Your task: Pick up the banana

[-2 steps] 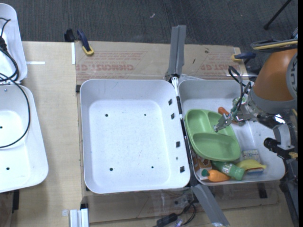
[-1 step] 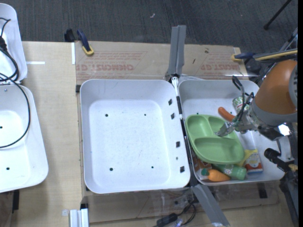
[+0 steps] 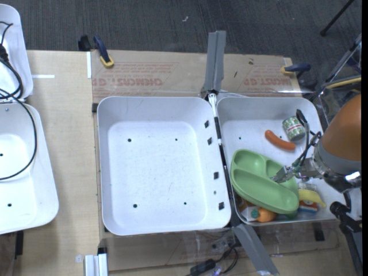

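The grey arm with its orange band [image 3: 348,132] entered from 3 o'clock, most of it cut off at the frame edge. Its two-finger gripper [image 3: 286,174] sat low over the right-hand shallow white bin [image 3: 253,117], at the 3 o'clock rim of a light green, two-compartment plastic dish [image 3: 261,183]. The metal fingers were small and blurred against the dish, and whether the jaws stood apart or together could not be told; nothing was seen between them.

The yellow banana [image 3: 311,198] lay in the bin's 5 o'clock corner, just beside the dish's lower right end and below the gripper. Only a short yellow stretch showed, the rest masked by the dish and by a red-and-blue item too small to identify.

An orange sausage-shaped toy [image 3: 280,140] lay free on the bin floor at 1 o'clock from the dish. A small green-labelled tin can [image 3: 294,128] stood just beyond it, near the bin's right wall. An orange rounded object [image 3: 264,215] protruded from under the dish's 6 o'clock edge, largely hidden.

The left-hand white bin [image 3: 115,154] sat alongside, touching the right bin at a central divider.
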`<state>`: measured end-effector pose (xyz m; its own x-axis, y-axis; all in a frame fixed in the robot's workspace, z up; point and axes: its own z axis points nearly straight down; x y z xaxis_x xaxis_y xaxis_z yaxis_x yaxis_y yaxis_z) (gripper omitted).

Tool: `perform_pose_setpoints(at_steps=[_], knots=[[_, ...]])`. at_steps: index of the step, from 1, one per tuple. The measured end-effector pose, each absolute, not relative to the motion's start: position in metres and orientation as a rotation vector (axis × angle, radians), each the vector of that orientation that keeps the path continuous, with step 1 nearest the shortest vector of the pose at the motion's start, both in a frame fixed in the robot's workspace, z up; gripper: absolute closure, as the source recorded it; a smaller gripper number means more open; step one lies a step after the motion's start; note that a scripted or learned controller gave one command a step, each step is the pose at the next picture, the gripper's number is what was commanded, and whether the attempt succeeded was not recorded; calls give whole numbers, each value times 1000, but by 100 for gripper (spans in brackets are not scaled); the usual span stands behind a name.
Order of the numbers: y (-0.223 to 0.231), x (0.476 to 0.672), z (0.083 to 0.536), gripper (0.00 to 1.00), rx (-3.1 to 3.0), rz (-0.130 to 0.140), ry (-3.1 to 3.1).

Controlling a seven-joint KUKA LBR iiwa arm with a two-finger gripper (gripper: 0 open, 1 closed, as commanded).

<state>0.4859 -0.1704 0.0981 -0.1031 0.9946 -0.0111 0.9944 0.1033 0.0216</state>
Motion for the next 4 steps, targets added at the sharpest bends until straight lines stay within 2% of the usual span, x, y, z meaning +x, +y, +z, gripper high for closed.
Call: perform_pose_setpoints(at_steps=[1,2,3,4], knots=[[-191,486,99,0,1734,10,2585],[-189,487,99,0,1167,1,2883],[-221,479,102,0,1675,3,2658],[-220,485,96,0,1067,9,2937]])
